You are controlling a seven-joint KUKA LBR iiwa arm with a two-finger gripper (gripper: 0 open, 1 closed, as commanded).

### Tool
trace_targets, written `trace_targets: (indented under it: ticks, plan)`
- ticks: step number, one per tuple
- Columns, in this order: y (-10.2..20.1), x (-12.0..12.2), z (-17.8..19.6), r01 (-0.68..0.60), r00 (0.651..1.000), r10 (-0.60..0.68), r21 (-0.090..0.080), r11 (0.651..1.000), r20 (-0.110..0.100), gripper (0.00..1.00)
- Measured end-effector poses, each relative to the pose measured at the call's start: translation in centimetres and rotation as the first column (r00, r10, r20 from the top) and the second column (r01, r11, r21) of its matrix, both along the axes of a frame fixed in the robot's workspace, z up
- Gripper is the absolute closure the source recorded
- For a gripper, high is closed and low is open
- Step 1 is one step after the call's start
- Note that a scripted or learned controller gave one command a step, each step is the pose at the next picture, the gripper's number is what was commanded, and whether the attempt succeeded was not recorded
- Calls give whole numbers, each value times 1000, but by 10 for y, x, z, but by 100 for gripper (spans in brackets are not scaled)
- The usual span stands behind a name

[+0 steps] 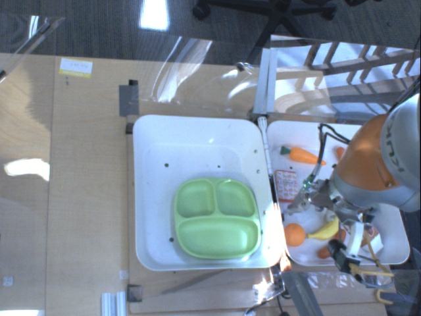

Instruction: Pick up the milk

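The end effector (321, 199) is hanging just right of the milk (285, 184), above the banana (326, 230); its state is unclear.

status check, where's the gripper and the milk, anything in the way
Gripper low in the right bin, fingers unclear. Milk carton flat at the bin's left wall, not held. Orange, banana and carrot close by.

One fixed camera above the bench, angled downward, left bin (197, 127) centred, right bin (395, 242) near the edge
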State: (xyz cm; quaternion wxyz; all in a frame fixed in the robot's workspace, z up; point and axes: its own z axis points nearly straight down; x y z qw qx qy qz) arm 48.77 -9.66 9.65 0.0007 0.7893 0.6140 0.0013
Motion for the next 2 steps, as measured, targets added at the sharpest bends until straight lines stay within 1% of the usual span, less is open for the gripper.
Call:
trace_targets:
  ticks: [1, 2]
  plan:
    - [4, 113, 158, -165, 986, 165, -4, 986, 5, 0]
    - [-61, 46, 109, -48, 999, 48, -2, 999, -1, 0]
